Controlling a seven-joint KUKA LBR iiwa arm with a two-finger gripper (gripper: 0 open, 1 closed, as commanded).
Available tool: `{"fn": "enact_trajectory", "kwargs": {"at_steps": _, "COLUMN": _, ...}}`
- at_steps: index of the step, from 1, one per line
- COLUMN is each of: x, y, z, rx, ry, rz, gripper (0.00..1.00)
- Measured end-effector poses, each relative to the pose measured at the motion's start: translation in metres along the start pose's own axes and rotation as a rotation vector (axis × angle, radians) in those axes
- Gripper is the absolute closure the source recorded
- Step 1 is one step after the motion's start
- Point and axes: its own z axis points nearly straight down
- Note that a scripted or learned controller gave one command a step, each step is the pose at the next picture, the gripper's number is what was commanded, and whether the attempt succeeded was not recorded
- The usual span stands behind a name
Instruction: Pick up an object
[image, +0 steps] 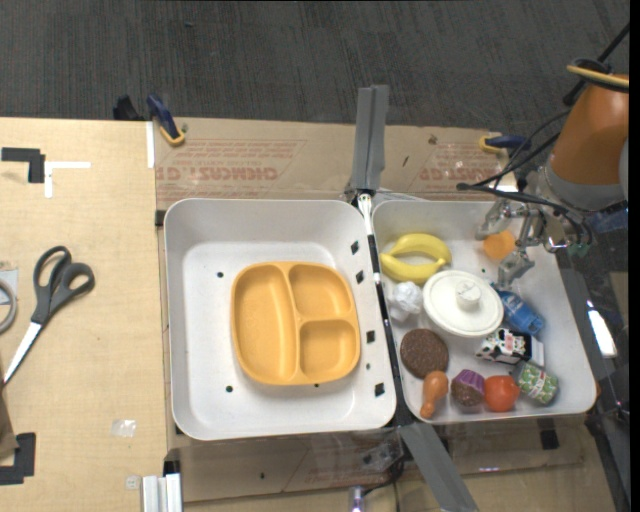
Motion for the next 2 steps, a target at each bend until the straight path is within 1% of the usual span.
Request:
{"fn": "enact_trajectory", "kwargs": {"at_steps": 1, "x": 0.056, "y": 0.016, "z": 0.01, "rx": 0.001, "ry": 0.005, "rz": 0.184, "gripper": 0.0}}
{"fn": "enact_trajectory", "kwargs": {"at_steps": 2, "x": 0.148, "y": 0.009, "z": 0.011, "rx": -0.001, "ry": 0.006, "rz": 0.19, "gripper": 0.0}}
